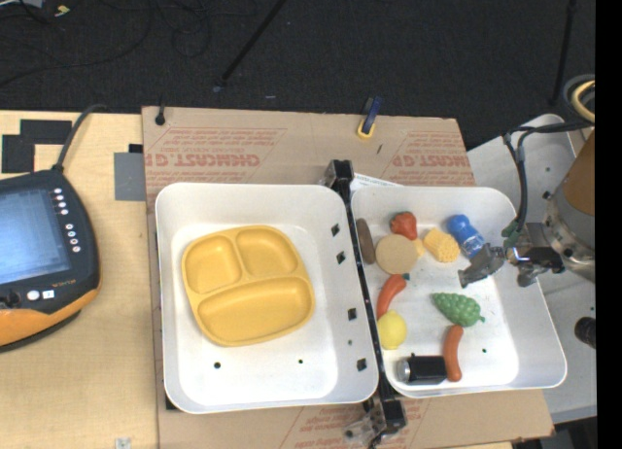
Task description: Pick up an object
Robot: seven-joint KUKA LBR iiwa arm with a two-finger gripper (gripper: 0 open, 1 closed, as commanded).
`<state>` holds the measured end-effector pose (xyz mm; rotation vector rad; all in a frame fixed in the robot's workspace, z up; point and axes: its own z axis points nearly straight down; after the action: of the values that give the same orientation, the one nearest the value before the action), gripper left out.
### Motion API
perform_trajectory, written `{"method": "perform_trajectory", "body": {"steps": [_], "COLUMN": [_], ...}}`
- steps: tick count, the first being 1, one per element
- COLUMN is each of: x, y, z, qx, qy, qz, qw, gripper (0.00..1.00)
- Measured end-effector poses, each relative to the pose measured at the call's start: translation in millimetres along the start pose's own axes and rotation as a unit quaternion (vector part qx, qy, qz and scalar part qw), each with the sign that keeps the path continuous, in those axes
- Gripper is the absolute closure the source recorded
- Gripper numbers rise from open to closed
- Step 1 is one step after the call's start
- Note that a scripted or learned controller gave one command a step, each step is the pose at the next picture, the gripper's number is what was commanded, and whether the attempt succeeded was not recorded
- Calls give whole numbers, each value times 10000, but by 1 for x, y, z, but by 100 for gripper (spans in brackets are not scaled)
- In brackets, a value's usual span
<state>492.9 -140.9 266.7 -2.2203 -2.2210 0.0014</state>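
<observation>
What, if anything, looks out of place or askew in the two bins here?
Nothing stands out. The yellow divided tray lies flat in the left bin, slightly rotated against its walls. The toy foods lie loosely scattered inside the right bin, none spilled over its rim. The tool hovers near that bin's right side.

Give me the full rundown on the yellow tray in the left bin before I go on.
The yellow tray is a rounded, shallow plate that looks like smooth plastic, with three compartments: two small ones at the far side and one long one nearer the camera. It lies flat and upright, turned slightly askew, about in the middle of the left bin, resting on the bin floor. Nothing lies in its compartments and nothing else touches it. The hand is over the right bin, well away from it.
</observation>
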Motion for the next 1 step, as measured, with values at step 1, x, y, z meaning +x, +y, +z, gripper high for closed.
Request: {"method": "perform_trajectory", "body": {"steps": [1], "x": [-1], "y": [0], "z": [-9], "qx": [11], "qy": [3], "qz": [0], "qw": [10000], "gripper": [100]}}
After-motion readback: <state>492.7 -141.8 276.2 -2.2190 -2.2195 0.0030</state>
